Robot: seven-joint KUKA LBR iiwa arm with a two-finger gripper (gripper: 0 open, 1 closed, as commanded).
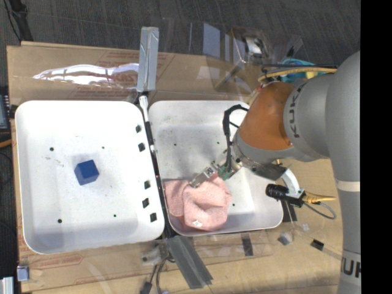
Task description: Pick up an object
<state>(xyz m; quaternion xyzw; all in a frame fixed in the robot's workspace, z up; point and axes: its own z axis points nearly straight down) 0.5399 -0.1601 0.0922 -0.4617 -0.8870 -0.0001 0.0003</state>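
My gripper (207, 175) is low in the right bin (184, 127), touching the top edge of the crumpled pink cloth (201, 204) to grasp it; I cannot tell its state.

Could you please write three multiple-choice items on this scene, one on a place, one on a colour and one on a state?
1. Where does the blue cube lie?
A. left bin
B. right bin
C. on the cardboard

2. What colour is the cloth?
A. green
B. pink
C. black

3. How does the cloth lie?
A. folded flat
B. crumpled in a heap
C. hanging over the rim

Key:
1 A, it sits on the left bin's floor.
2 B, its fabric is pale pink.
3 B, it is bunched in the right bin's near corner, by the hand.
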